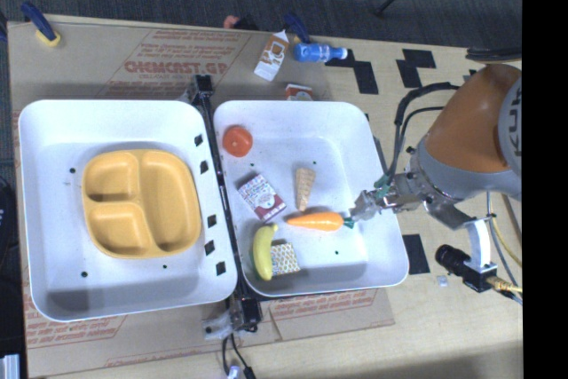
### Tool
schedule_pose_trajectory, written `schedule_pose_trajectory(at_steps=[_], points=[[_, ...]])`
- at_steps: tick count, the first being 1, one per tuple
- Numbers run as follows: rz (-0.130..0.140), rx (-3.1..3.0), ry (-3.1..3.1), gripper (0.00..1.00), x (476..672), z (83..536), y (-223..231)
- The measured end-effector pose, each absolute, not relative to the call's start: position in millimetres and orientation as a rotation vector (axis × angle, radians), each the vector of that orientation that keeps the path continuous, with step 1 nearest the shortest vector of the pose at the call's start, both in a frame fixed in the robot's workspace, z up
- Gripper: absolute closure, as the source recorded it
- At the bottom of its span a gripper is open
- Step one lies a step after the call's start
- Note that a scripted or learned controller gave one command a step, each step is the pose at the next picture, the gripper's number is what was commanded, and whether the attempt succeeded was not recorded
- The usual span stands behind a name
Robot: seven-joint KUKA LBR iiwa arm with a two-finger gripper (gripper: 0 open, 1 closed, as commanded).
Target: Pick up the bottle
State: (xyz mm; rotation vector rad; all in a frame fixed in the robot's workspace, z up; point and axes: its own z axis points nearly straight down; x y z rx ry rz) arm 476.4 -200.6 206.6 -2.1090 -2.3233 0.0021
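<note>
The bottle (316, 53) is small and blue with a pale cap. It lies on its side on the cardboard behind the right bin (377, 169), outside both bins. My gripper (366, 205) is low at the right bin's right wall, far in front of the bottle. It sits just right of the green end of an orange carrot (314, 222). The grey arm with its orange band (475, 133) reaches in from the right.
The right bin also holds a red tomato (237, 140), a small red carton (261, 196), a pale cone (304, 185), a yellow banana (264, 252) and a checkered cracker (285, 258). A yellow divided tray (140, 201) lies in the left bin. A white carton (271, 57) lies left of the bottle.
</note>
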Motion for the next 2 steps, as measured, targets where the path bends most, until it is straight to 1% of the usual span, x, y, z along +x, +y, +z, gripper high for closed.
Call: schedule_pose_trajectory(at_steps=[1,2], points=[[0.002,-1.822,-2.553,1.0,476.1,192.8,-210.8],[0.002,-2.386,-2.041,1.0,476.5,202.1,-211.1]])
